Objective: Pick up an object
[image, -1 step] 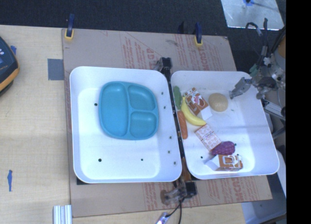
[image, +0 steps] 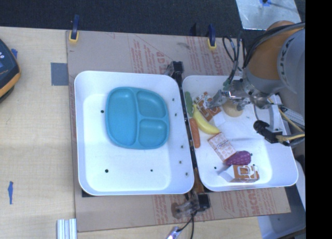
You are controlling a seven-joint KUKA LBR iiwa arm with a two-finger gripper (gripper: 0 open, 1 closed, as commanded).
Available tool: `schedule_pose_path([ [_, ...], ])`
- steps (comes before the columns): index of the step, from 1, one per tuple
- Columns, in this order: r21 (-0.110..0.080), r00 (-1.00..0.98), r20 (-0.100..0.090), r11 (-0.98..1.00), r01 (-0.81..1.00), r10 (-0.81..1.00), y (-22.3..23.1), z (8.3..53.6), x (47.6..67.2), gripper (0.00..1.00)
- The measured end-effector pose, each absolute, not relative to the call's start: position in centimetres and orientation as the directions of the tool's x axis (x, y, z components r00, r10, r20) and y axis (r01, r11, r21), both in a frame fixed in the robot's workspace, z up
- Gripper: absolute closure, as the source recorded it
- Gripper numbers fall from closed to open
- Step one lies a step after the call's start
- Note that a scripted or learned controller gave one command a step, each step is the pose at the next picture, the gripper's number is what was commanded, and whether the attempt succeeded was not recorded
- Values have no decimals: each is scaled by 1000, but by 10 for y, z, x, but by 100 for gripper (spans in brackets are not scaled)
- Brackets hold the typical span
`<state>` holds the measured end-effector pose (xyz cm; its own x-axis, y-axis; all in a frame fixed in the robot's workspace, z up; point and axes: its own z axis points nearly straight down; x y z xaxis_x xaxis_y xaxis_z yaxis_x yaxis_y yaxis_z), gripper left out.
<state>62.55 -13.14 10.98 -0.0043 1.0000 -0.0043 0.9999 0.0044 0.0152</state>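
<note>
Two shallow white bins are seen side by side on the table, their inner rims almost touching along the middle seam. The left bin is taken up in its upper half by a blue divided plate, and bare white floor is left below and around it. The right bin is more crowded: a green vegetable and an orange carrot are lined up along its left wall, and a yellow banana is laid just beside them at a slant. Nearer the middle a pink-and-white packet is seen, a purple item lies just below it, and an orange-and-white packet sits close to the bottom rim. A printed packet lies near the upper left of this bin. The arm is brought in from the right over the top of the right bin, and the tool is placed low above a pale round object, with the printed packet just to its left. Whether the tool is wide or narrow cannot be told at this angle. Open floor is left along the right bin's right side, though part of it is overhung by cables and a black fitting. A yellow-edged device rests at the table's left edge, well apart.
</note>
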Motion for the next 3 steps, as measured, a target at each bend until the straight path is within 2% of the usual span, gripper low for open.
schedule_pose_path([
  [1,8,-4,-2,4,1000,1000,-98,109,660,0],
  [2,18,-5,-5,5,1000,1000,-95,104,657,0],
  [3,31,-4,-5,4,1000,1000,-101,104,602,0],
])
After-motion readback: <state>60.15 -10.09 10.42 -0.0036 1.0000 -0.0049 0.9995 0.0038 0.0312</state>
